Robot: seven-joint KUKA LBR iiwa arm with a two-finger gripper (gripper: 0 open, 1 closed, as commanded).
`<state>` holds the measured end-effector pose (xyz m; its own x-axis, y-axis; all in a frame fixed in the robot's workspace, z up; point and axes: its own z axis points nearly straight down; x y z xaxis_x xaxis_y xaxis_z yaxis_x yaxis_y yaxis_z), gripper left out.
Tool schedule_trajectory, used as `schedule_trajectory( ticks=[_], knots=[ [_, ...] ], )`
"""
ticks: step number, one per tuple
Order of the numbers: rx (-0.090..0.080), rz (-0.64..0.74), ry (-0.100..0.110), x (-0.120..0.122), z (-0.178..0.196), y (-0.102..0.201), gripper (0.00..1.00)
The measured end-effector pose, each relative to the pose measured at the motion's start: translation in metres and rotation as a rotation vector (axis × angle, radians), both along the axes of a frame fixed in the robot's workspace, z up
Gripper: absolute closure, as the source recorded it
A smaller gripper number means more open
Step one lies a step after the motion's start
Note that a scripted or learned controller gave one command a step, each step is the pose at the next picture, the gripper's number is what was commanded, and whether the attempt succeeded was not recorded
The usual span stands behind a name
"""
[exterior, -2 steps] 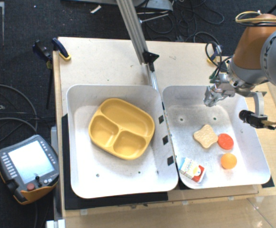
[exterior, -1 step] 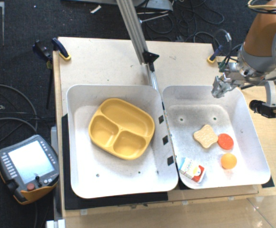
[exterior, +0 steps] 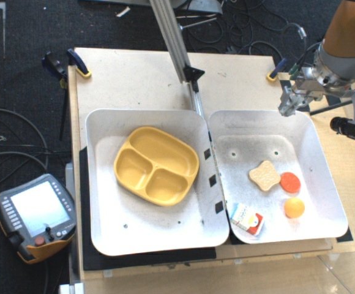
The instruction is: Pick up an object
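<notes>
Carton (exterior: 247, 219), orange ball (exterior: 294, 207), toast (exterior: 264, 175) in right bin (exterior: 324, 164); yellow plate (exterior: 156, 165) in left bin (exterior: 104, 225).

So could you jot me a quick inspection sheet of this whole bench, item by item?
Surface: pale wooden bench bearing two shallow white bins, left bin and right bin.
Job's things: yellow three-compartment plastic plate in left bin; in right bin a tan toast-shaped slice, red round disc, small orange ball, white-and-red carton.
Clutter: yellow-tipped clamps at the bench's back corners.
Hand: hand above right bin's far rim, holding nothing visible.
Cables: black cables on dark floor.
Surroundings: grey-orange control pendant, slanted metal pole.
</notes>
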<state>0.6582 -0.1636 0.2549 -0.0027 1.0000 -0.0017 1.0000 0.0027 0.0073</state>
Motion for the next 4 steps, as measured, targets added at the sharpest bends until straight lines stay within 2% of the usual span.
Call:
schedule_trajectory(
  ticks=[1,4],
  knots=[
    [0.003,0.004,0.009,-0.01,-0.013,0.048,1.0],
    [0.003,0.006,0.008,-0.038,0.0,0.203,1.0]
  ],
)
